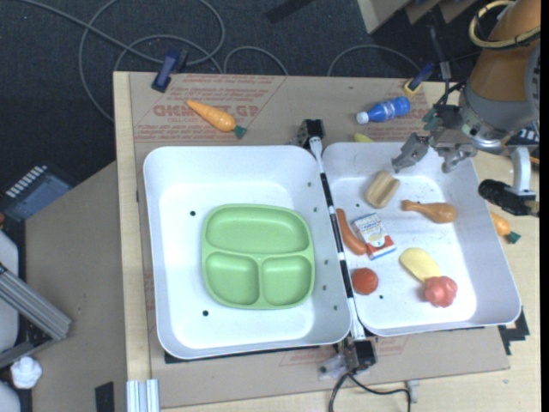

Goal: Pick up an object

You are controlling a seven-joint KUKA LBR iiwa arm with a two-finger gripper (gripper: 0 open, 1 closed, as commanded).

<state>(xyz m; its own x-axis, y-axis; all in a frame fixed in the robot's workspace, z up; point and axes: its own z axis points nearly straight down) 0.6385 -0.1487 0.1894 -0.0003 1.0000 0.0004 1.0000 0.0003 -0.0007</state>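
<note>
My gripper (432,154) hangs over the far right corner of the right bin (489,307), open, with nothing between its fingers (411,154). Below it in that bin lie a tan bread roll (382,189) and a brown drumstick (431,210). Nearer the divider are a red hot dog (348,232), a small printed carton (373,234) and a red tomato (364,280). A yellow piece (419,263) and a pinkish-red fruit (440,291) sit toward the front. The roll is the closest to the gripper, a little down and to its left.
The left bin (171,196) holds a green divided plate (257,256). On the board behind the bins lie an orange carrot (214,115) and a blue bottle (384,110). Another orange piece (500,225) sits past the right bin's right rim.
</note>
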